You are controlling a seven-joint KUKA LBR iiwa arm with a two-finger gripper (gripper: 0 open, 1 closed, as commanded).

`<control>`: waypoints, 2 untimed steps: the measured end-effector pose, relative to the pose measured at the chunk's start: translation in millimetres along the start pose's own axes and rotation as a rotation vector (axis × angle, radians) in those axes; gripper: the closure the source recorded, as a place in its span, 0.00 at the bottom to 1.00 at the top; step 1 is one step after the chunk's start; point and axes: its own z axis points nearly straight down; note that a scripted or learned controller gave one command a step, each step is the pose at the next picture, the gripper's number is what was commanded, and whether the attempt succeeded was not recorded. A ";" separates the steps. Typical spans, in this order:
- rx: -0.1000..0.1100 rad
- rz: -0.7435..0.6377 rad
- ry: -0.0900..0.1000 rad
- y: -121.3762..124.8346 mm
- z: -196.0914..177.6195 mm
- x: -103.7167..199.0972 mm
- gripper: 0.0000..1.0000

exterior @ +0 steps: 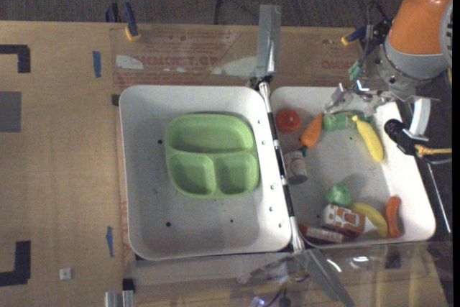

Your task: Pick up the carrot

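Note:
The carrot (311,131) is small and orange and lies tilted in the upper left part of the right bin (410,180). A red tomato (288,120) is just to its left and a pale green item (336,121) touches its right end. My gripper (347,104) hangs over the bin's upper middle, just above that green item and a little up and right of the carrot. Nothing shows as held.
The right bin also holds a yellow banana (370,139), a small can (295,166), a green pepper (338,193), a printed box (341,218), a second yellow piece (369,213) and an orange-red sausage (392,216). In the left bin (144,176) lies a green divided tray (212,154).

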 end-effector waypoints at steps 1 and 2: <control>-0.005 0.081 -0.005 12.0 111.8 18.9 0.00; 0.001 0.134 0.000 -18.1 112.8 -32.2 0.00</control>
